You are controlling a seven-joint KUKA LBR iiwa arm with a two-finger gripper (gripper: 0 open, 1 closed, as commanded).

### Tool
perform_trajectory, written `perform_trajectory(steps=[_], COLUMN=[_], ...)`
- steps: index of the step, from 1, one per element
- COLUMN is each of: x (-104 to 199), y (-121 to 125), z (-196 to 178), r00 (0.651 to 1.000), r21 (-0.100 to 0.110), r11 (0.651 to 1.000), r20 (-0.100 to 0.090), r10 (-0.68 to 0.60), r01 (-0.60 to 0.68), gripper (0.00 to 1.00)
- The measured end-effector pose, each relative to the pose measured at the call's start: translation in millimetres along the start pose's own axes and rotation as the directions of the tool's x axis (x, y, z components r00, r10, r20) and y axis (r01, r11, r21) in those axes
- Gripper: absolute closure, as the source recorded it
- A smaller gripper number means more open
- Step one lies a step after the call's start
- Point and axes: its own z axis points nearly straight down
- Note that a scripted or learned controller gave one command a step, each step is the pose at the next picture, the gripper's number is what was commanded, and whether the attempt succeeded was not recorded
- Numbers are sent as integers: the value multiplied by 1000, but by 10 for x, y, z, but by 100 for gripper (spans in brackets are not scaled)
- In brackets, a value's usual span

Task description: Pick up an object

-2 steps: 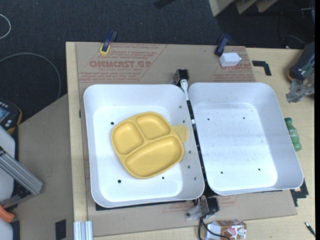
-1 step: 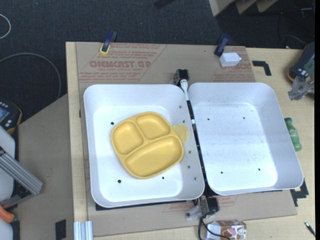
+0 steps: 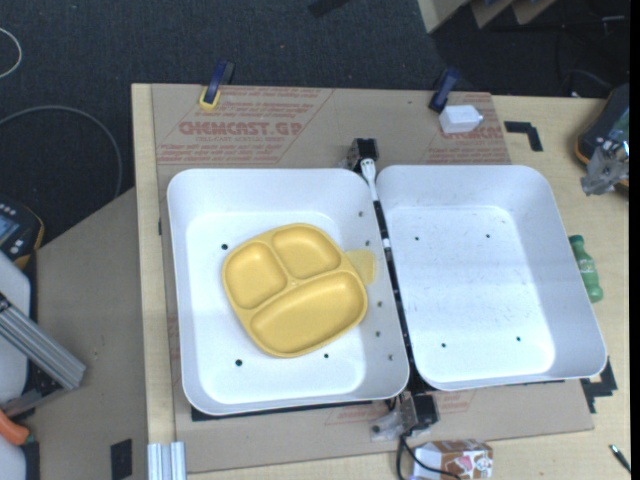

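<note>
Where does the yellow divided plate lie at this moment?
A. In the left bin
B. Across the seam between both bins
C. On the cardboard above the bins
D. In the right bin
A: the yellow plate lies flat on the floor of the left bin, wholly left of the seam, while the right bin holds no plate.

Yellow three-compartment plate (image 3: 294, 290) flat in left white bin (image 3: 190, 268), beside right bin (image 3: 560, 268).
</note>
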Motion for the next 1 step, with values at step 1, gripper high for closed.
perform_trajectory(steps=[1], x=[645], y=[-315], z=[-764], r00=[1000], r21=[12], r11=[1000], r20=[-14], r10=[0], r01=[0], gripper=[100])
